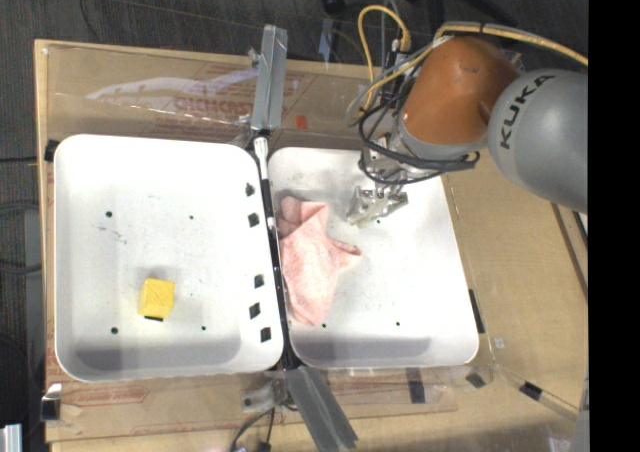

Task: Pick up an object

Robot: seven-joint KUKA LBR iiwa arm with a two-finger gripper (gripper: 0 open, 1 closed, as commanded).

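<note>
One fixed camera looks down slantwise on both white bins [150, 165].

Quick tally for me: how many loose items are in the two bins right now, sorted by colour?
Pink: 1, the pink cloth in the right bin
Yellow: 1, the yellow block in the left bin
Total: 2

right bin [440, 335]: pink cloth [308, 260] fills left side | floor right of it bare
</note>
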